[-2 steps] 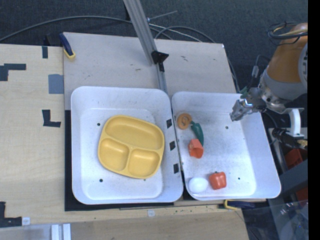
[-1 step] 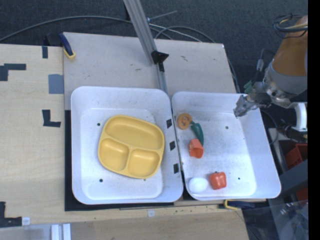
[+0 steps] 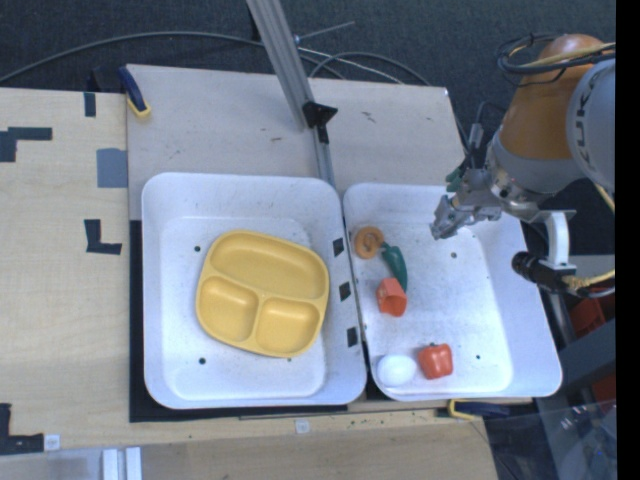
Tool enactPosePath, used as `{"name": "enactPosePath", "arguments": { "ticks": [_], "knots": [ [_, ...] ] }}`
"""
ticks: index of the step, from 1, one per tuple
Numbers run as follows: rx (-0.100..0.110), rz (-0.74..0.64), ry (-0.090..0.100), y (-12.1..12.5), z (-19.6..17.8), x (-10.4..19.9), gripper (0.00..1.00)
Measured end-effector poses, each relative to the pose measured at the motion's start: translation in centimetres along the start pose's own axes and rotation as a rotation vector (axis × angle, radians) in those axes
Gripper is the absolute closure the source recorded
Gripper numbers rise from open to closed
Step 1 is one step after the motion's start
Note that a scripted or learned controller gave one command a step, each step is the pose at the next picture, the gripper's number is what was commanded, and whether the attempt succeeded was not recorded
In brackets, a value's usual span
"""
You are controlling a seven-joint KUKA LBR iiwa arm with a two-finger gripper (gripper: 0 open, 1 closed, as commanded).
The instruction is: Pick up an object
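Observation:
The right white bin [image 3: 500,338] holds several small objects. A tan round piece [image 3: 368,241] lies near its left wall, with a green pepper-like piece [image 3: 396,263] beside it and an orange-red piece [image 3: 391,297] just below. Near the front sit a white ball [image 3: 397,370] and a red pepper [image 3: 435,360]. My gripper [image 3: 443,228] hangs over the upper middle of the right bin, to the right of the tan piece and apart from every object. I see nothing between its fingers.
The left white bin [image 3: 170,268] carries a yellow divided tray [image 3: 262,293]. A slanted metal pole [image 3: 285,53] rises behind the bins. Cables lie on the dark floor at the back. The grey arm with its orange band [image 3: 545,78] enters from the right.

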State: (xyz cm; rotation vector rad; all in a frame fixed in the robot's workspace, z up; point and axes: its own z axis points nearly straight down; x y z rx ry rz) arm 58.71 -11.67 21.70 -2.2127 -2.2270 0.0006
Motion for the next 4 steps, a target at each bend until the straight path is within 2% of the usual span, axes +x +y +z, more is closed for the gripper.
{"name": "enactPosePath", "arguments": {
  "ticks": [1, 2, 3, 4],
  "knots": [
    [0.001, -0.001, 0.0, -0.6, 0.4, 5.9, 1.0],
    [0.001, 0.0, 0.0, -0.8, 0.6, 10.5, 1.0],
    [0.0, -0.001, 0.0, 0.0, 1.0, 15.4, 1.0],
    [-0.001, -0.002, 0.001, 0.1, -0.7, 21.3, 1.0]
  ]
}}
